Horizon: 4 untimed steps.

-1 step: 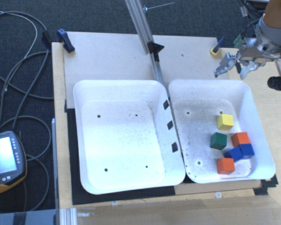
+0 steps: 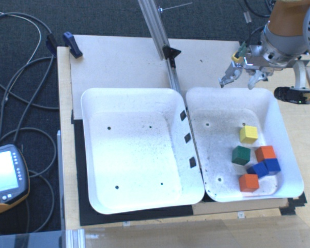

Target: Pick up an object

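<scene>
Several small blocks lie in the right bin [image 2: 279, 119], toward its near right corner: a yellow block [image 2: 248, 134], a green block [image 2: 241, 155], an orange block [image 2: 265, 152], two blue blocks [image 2: 266, 167] touching each other, and another orange block [image 2: 248, 182] closest to the front. My gripper [image 2: 242, 79] hangs above the far rim of the right bin, well behind the blocks. Its two fingers are spread apart, open, with nothing between them.
The left bin [image 2: 93, 99] sits beside the right one, with black clips [image 2: 187, 137] along the shared rim. A slanted aluminium bar [image 2: 154, 25] crosses the bench behind the bins. A blue clamp [image 2: 72, 44] sits at the bench's far left corner, cables and a pendant [image 2: 5, 177] lie left.
</scene>
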Available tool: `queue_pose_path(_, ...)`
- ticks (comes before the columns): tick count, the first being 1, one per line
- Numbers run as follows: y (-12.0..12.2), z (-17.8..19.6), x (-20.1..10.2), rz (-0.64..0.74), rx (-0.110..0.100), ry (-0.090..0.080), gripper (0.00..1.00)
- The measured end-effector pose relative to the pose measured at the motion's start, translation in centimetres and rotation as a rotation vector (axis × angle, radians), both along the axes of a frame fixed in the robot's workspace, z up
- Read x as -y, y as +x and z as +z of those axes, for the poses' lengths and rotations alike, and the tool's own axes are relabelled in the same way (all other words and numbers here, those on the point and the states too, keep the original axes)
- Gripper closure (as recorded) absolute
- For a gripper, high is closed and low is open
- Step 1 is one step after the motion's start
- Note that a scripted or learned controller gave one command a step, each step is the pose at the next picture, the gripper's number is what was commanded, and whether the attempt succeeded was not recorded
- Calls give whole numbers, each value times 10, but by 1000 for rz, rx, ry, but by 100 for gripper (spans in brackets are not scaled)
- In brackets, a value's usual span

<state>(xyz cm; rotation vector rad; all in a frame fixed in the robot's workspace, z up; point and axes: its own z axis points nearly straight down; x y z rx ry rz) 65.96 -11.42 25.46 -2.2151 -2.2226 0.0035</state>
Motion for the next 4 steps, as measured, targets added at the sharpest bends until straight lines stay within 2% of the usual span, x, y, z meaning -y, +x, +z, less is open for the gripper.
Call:
queue_pose_path(1,-19,-147,53,-6,-6,0,0)
queue_pose_path(2,-65,-155,76,-7,0,-1,0)
queue_pose_path(3,-117,-155,84,-6,0,1,0)
queue_pose_path(4,-114,-144,83,-4,6,0,100)
